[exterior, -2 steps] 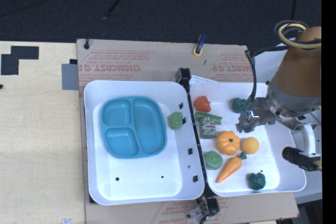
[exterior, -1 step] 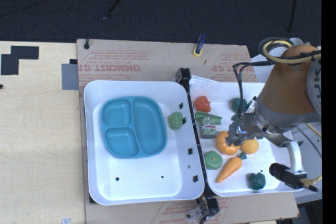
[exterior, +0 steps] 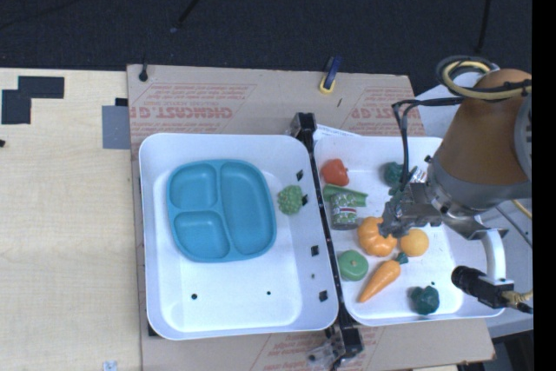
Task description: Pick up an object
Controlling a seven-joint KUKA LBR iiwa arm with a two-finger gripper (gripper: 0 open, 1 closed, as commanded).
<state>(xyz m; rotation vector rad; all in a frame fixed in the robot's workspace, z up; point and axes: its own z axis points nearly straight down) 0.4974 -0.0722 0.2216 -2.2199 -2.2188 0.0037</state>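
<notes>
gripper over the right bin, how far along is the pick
Done: the arm has reached into the right bin, and its pincer sits low among the toy food, right by the small orange pumpkin and the yellow-orange ball. In hand: nothing visibly gripped; every item rests on the bin floor. Left: closing on one item and lifting it clear.

Wood bench (exterior: 61, 230) w/ cardboard sheet (exterior: 226, 104) on it, 2 white bins (exterior: 161, 308) atop.

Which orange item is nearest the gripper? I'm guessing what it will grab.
The pumpkin-shaped orange piece, just left of the gripper. The round orange lies slightly further, the carrot well below.
</notes>
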